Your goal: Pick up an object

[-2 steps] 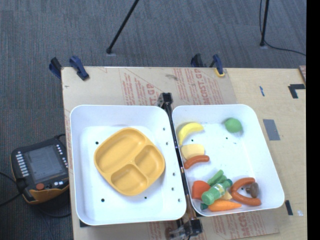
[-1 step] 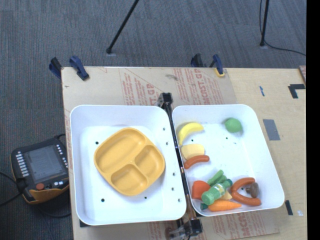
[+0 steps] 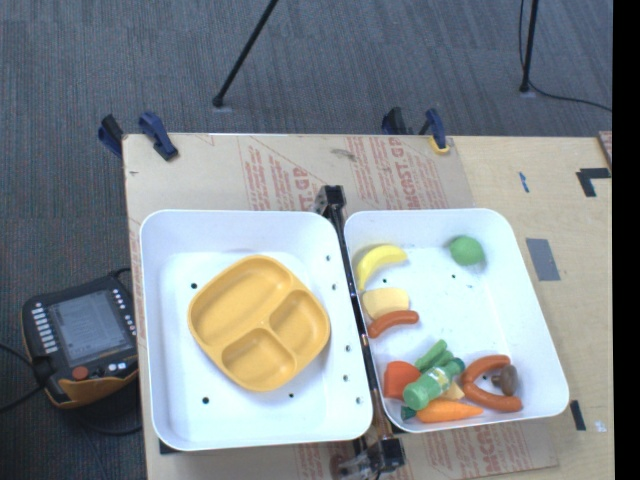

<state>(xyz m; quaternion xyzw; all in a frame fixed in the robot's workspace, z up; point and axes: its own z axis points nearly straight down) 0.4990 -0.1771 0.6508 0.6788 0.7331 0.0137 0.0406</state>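
Nearest the camera, at 5 o'clock in the right bin (image 3: pixel 535 298), lies a heap of toy food: an orange carrot (image 3: pixel 448 412), a green bottle (image 3: pixel 434 384), a red pepper piece (image 3: pixel 398 376), a curved sausage (image 3: pixel 488 382) and a small brown lump (image 3: pixel 507 377). Just past the heap, toward 12 o'clock, come a red hot dog (image 3: pixel 393 321), a pale yellow wedge (image 3: pixel 385 301), then a banana (image 3: pixel 378 261). A green ball (image 3: pixel 465 250) sits apart at 1 o'clock. The left bin (image 3: pixel 160 368) carries 1 yellow divided plate (image 3: pixel 259 321). Farther back, clamps (image 3: pixel 156 134) pin the counter (image 3: pixel 260 168).

As for the gripper, I cannot tell its state. Every object rests in a bin, so I judge the pick not yet begun: choosing, reaching, grasping and lifting all remain.
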